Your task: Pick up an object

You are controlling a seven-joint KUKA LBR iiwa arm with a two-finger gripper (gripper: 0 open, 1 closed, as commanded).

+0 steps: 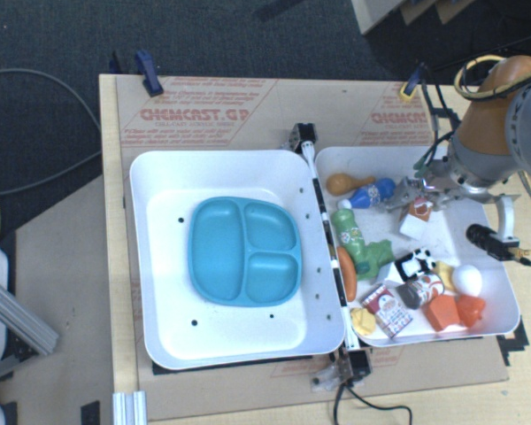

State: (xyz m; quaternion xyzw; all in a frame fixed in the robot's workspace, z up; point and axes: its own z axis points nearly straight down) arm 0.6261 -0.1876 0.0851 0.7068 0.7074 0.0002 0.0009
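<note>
Your grey arm with the orange band comes in from the right, and its jaws (422, 195) hang over the upper middle of the right-hand white bin (506, 324). You cannot tell from this slanted view how far the jaws are parted; the metal parts there blur together, and nothing shows clearly held between them.

The relation that matters: a small white card-like packet with a red-brown patch (418, 220) lies directly under and just below the jaws in the view, touching or nearly touching the tool tip; which, you cannot tell. It looks the likeliest target, since a short drop would reach it. It seems to lie flat on the bin floor with its longer side slanting down to the right, so it may be hard to pinch.

Just to the left of the jaws sits a blue plastic toy piece (372, 193), and beyond it an orange-brown rounded object (339, 183) near the bin's upper-left corner. The rest of the clutter lies well below: a green plastic bottle-like toy (350, 234), a white egg-shaped object (466, 280) and an orange block (442, 312) by the lower wall.

The left-hand white bin (159, 193) on the desk carries a turquoise divided plate (244, 250), well apart from the arm.
</note>
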